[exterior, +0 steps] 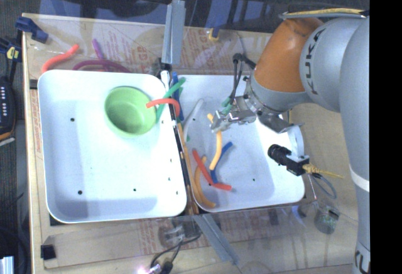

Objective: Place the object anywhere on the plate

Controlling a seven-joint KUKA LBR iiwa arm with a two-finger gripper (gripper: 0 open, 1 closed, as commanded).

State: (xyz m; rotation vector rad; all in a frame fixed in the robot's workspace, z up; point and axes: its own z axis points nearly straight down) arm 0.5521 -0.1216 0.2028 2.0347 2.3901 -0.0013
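A green plate (130, 110) sits in the upper middle of the left bin (94, 185). An orange-red stick (163, 103) lies across that bin's right rim, with one end reaching the plate's edge. My gripper (220, 122) hangs over the upper left of the right bin (270, 185), right above the top end of a yellow stick (218, 148). Whether the gripper touches the yellow stick is unclear. A blue stick (222, 152) lies beside the yellow one. Nearer the front are a red stick (207, 175) and an orange stick (200, 192).
Green and blue sticks (176, 87) stick up at the divider between the bins, near their back edge. An orange stick (59, 59) and purple tubing (100, 66) lie on the bench behind the left bin. The arm covers the right bin's back right part.
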